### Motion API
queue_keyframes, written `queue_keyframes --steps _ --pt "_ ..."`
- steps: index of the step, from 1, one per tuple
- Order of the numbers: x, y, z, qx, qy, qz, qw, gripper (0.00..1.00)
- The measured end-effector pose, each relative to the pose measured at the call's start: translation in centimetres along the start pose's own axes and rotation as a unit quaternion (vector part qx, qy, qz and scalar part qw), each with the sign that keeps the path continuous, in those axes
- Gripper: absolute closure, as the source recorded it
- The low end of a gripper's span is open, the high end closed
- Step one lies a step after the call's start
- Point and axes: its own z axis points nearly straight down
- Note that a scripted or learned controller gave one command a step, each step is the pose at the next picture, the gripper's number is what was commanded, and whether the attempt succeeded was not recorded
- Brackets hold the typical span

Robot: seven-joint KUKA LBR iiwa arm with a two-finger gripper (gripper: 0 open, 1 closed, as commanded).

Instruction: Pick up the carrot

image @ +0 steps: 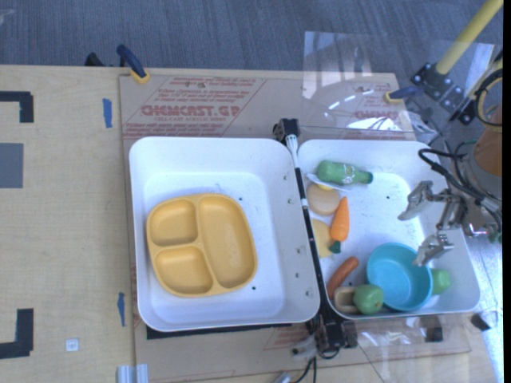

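The carrot (341,219) is orange with a small green top. It lies in the right bin (391,183), close to that bin's left wall, with its green end pointing toward the front. My gripper (417,228) hovers over the right half of the same bin, well to the right of the carrot and apart from it. Its two fingers are spread open and hold nothing.
In the right bin lie a green bottle (343,173), a pale round piece (323,199), a reddish-orange stick (342,273), a green apple (368,298) and a blue bowl (397,276) just below the gripper. The left bin (152,166) holds a yellow divided plate (200,243).
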Motion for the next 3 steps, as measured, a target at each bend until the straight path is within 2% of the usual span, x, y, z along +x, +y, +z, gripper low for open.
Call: queue_keyframes --steps 1,2,3 --pt "-3.2 6.2 10.9 0.0 -0.004 0.029 0.9996 0.0" --pt "-9.0 6.0 11.6 0.0 0.003 0.158 0.9875 0.0" --pt "-7.6 5.6 11.5 0.0 -0.002 0.365 0.9309 0.0"
